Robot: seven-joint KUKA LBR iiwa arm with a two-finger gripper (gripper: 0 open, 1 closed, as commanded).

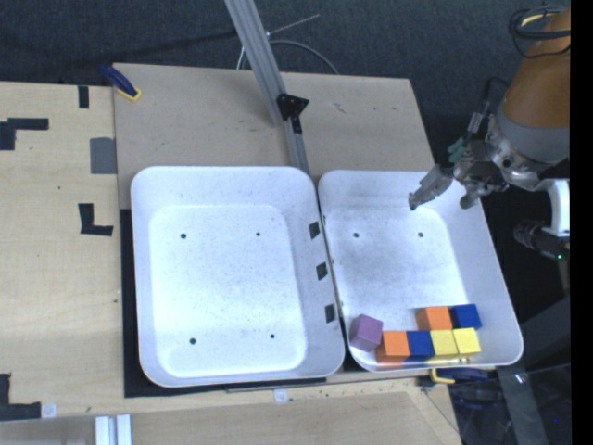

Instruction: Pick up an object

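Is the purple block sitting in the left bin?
No, the purple block sits in the right bin, at its near edge beside the orange, blue and yellow blocks.

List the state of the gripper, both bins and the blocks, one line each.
gripper: above the right bin's far end, nothing between its fingers.
right bin: holds all the blocks at its near edge.
left bin: bare white floor.
purple block: lying tilted, beside the others.
orange, blue and yellow blocks: packed together, touching.
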